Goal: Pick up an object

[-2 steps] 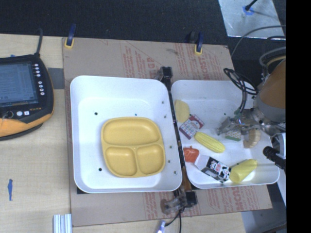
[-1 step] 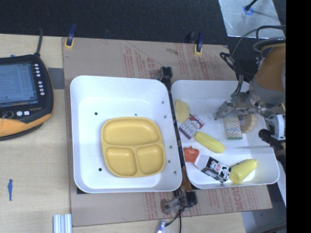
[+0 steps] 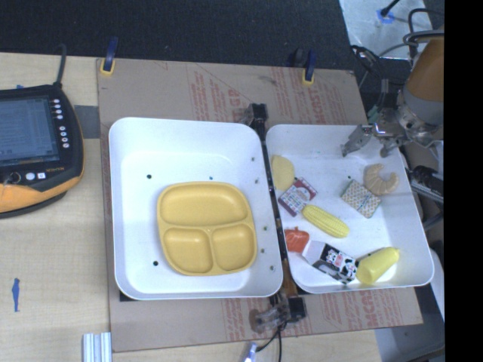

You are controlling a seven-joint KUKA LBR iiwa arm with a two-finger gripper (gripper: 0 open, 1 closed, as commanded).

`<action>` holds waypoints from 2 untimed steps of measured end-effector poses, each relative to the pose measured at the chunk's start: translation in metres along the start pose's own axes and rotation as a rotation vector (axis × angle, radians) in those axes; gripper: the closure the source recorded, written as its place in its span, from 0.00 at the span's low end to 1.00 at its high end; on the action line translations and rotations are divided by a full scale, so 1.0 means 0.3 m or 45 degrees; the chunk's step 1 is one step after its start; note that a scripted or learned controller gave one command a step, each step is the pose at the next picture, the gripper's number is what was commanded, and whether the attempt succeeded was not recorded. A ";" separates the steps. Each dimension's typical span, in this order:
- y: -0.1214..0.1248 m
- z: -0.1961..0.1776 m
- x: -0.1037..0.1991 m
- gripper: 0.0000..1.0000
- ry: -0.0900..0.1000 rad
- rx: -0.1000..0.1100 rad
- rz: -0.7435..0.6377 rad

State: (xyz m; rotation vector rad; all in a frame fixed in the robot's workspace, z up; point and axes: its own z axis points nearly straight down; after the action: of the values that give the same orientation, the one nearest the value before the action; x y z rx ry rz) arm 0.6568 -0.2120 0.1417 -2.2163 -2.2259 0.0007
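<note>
Cardboard (image 3: 189,89) covers our wooden worktop (image 3: 45,277), dark floor (image 3: 189,6) beyond; we see the gripper (image 3: 370,143) above the right bin (image 3: 423,240), jaws wide, holding nothing.

Right bin (image 3: 419,225) holds all loose objects. Pale yellow rounded piece (image 3: 282,172) at left wall, upper area. Just below-right of it, small red-and-white packet (image 3: 296,197), tilted. Yellow corn cob (image 3: 325,221) lies diagonal mid-bin, near the packet's lower right corner. Red-orange piece (image 3: 296,240) near left wall, lower down. Black-and-white carton (image 3: 332,261) lies flat near front wall, its right end touching yellow lemon-shaped item (image 3: 376,265) at front right. Tan croissant (image 3: 380,179) upper right, curled. Checkered square pad (image 3: 360,198) just beside it, lower left, rotated diamond-wise. Left bin (image 3: 136,202) holds yellow three-compartment tray (image 3: 206,227), flat, upright, centred toward front.
</note>
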 end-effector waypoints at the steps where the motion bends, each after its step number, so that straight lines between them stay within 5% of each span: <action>1: -0.154 0.167 0.002 0.00 -0.001 0.005 -0.002; 2: -0.001 0.164 0.003 0.00 0.001 0.002 0.000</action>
State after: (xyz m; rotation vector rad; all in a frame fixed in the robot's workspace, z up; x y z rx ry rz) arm 0.6564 -0.2109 0.0924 -2.2155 -2.2250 0.0013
